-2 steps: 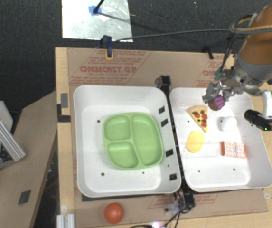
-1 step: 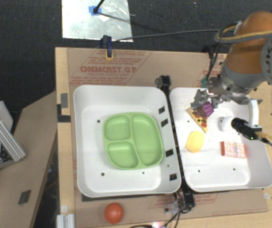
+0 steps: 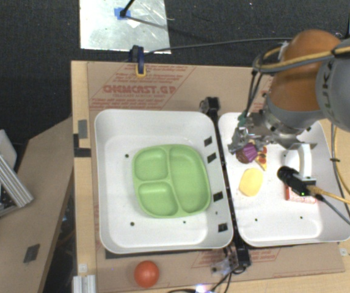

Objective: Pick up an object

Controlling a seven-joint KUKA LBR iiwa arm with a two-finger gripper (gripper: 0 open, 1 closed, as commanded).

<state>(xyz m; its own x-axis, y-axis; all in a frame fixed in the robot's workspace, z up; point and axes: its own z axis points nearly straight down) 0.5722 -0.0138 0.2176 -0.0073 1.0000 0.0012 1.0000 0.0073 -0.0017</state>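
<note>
My gripper hangs over the upper left part of the right bin. Directly below it, touching or nearly so, is a small purple object. Whether the gripper holds that object I cannot tell. A small red and orange piece lies right of the purple object. A yellow lemon-like object rests on the bin floor just below them.
The left bin holds a green divided plate. A white object lies at the right of the right bin, with a flat red-edged piece below it. An orange ball sits on the bench in front of the bins.
</note>
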